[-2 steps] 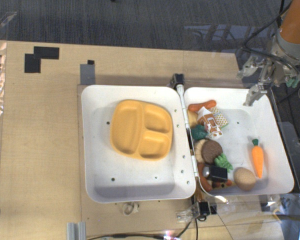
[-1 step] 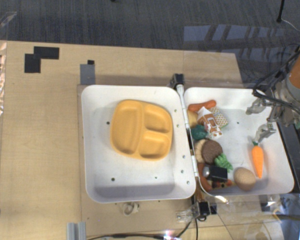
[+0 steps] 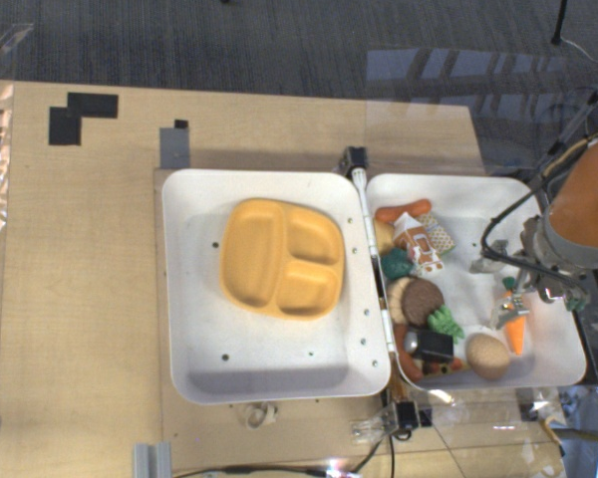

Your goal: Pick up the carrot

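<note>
One view, fixed above the bench. Right bin (image 3: pixel 553 371) holds the clutter; carrot (image 3: pixel 516 335) lies near that bin's right wall, orange tip pointing toward the near rim, green top end up under the tool. Gripper (image 3: pixel 512 304) sits directly over the carrot's leafy end, touching or just above it; contact can't be confirmed. Step in hand, by my reading: the close-in for the grasp, lift not yet made, carrot resting on the bin floor.

Next move calls for the tool to settle squarely across the carrot's thick end and clamp before rising; the round beige ball (image 3: pixel 486 355) just beside it leaves little slack on that side.

Tool state: wrist and cables hide the tips; how far apart they stand I cannot tell. Left bin (image 3: pixel 179 267) carries a yellow divided plate (image 3: pixel 282 257), well apart from the work.
</note>
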Tool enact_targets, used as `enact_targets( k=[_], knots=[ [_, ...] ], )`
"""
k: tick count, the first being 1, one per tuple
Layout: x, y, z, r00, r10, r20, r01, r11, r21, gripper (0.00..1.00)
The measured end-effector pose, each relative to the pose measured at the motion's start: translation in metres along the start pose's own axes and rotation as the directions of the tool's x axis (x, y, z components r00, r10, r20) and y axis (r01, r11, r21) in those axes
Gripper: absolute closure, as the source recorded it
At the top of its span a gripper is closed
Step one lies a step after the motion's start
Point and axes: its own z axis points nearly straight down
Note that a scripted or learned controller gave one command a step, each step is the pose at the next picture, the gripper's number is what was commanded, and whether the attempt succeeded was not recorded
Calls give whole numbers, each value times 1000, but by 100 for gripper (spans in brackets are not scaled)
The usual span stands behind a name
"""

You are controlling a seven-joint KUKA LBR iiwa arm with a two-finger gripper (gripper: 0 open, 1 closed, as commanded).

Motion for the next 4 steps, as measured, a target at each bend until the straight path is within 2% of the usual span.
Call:
enact_targets(
  k=[1, 2, 3, 4],
  knots=[
    [43, 4, 0, 977, -211, -1, 211, 977, -1, 0],
    [47, 23, -1, 984, -180, -1, 180, 984, 1, 0],
    [46, 31, -1, 990, -141, -2, 141, 990, 2, 0],
    [46, 45, -1, 954, -299, 1, 299, 954, 4, 0]
  ],
)
